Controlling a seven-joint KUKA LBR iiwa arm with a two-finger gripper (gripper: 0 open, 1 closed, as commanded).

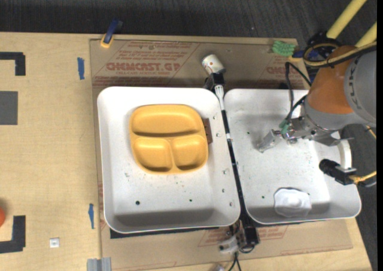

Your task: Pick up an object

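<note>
Reaching arm (344, 90): enters the right bin (251, 162).
Gripper (267, 140): low over bin floor; finger state cannot be determined, view blurred.
White object (292, 201): near front wall, apart from gripper.
Left bin (114, 162): holds yellow divided tray (169, 137).

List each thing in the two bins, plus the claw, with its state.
yellow tray: upside down, lying flat in the left bin.
white object: resting near the right bin front edge, untouched.
claw: low in the right bin, holding nothing visible.

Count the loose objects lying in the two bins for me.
2: a yellow divided tray in the left bin, a white object near the right bin's front edge. The arm may hide more.
</note>
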